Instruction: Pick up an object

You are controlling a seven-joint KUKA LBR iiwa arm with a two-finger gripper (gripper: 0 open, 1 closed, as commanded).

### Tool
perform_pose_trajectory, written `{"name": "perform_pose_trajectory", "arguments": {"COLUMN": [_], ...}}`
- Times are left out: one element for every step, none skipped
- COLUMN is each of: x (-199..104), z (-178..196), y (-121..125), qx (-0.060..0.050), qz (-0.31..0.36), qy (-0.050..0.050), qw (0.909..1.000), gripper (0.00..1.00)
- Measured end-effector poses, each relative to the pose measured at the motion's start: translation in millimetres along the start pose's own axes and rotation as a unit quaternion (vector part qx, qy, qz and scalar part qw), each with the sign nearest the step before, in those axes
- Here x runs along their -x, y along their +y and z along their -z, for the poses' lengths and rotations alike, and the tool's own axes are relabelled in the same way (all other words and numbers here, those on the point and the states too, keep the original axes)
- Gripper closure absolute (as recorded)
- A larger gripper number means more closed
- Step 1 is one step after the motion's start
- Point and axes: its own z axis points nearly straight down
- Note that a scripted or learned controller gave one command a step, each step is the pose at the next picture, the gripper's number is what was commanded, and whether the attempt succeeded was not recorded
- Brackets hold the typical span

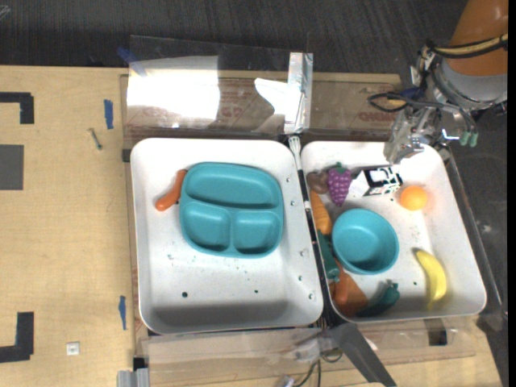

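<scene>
Currently the gripper (401,150) hangs over the back edge of the right bin (463,240), near its far corner. Its finger spacing cannot be read from this view, and no object is seen between the fingers. Inside the right bin: an orange (414,197) just below the gripper, a black-and-white card (379,178) beside it, grapes (339,184), a teal bowl (365,240) at centre, a banana (433,274) at the right, and a carrot (321,213) along the left wall. The left bin (153,280) holds a teal divided tray (231,208) with a sausage (170,192) touching its left edge.
</scene>
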Motion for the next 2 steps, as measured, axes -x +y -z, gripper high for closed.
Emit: {"name": "perform_pose_trajectory", "arguments": {"x": [-2.0,-1.1], "z": [84.8,7.2], "y": [-53.6,8.9], "qx": [-0.004,0.001], "qz": [0.118,0.183], "qy": [-0.006,0.001], "qw": [0.993,0.9832], "gripper": [1.0,1.0]}}
